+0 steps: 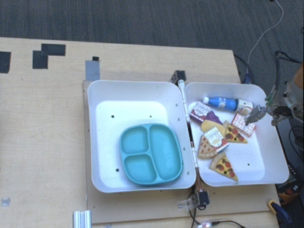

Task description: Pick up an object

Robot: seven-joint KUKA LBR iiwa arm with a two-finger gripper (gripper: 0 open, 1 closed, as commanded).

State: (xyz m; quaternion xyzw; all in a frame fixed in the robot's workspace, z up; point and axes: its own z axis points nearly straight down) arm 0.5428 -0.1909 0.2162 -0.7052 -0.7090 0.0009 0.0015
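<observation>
The right bin point(266, 167) holds a small heap of objects. A blue bottle point(221, 102) with a white cap lies on its side at the back. In front of it are a purple packet point(202, 110), a red-and-white packet point(240, 122) and a yellow piece point(210, 126). Three toy pizza slices point(235, 136), point(205, 147), point(223, 166) lie toward the front, and a small white packet point(214, 136) rests on one of them. My gripper point(266, 117) hangs over the bin's right rim, just right of the red-and-white packet. It is open, with nothing between its fingers.
A teal divided plate point(151, 153) sits in the left bin point(107, 127). A raised divider point(187, 127) runs between the two bins. Cables hang beyond the bench's right edge. Bare wooden bench point(42, 137) spreads to the left.
</observation>
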